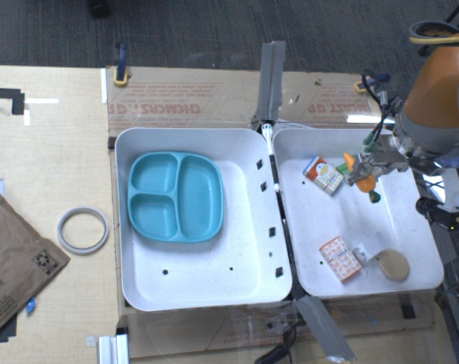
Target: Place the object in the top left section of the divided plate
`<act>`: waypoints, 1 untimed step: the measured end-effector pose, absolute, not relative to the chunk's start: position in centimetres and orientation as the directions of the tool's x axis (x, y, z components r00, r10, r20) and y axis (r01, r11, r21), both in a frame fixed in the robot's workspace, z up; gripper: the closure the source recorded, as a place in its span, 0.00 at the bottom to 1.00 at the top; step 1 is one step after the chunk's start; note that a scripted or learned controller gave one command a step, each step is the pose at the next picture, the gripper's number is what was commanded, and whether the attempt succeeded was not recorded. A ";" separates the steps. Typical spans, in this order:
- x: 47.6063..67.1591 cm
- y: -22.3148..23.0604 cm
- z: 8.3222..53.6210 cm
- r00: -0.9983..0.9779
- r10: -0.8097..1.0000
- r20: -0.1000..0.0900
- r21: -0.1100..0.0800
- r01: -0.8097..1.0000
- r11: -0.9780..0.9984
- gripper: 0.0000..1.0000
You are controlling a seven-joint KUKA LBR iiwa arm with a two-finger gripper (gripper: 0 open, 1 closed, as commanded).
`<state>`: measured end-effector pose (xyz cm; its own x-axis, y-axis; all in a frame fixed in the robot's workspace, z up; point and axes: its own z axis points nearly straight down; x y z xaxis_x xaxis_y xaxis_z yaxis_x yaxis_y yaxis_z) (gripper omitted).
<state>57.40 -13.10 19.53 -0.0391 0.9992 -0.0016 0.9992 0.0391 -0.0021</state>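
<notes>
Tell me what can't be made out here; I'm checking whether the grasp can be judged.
- Gripper: small and cluttered in the camera view; its grip on the carrot can't be judged.
- Carrot: partly covered by the gripper.
- Carton and box: print too small to read.
- Arm: cut off by the right edge.
- Round object: too blurred to identify.

A robotics lab: grey arm over white bins, taped cardboard.

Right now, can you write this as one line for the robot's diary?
gripper: over right bin, at carrot | grasp: unclear | divided plate: left bin, top left section bare | placement: not done
</notes>
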 end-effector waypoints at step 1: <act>60.8 -6.4 21.3 0.019 1.000 -0.001 -0.001 1.000 -0.019 1.00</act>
<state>60.83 -6.38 21.33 0.0194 0.9998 -0.0011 0.9998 -0.0194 -0.0013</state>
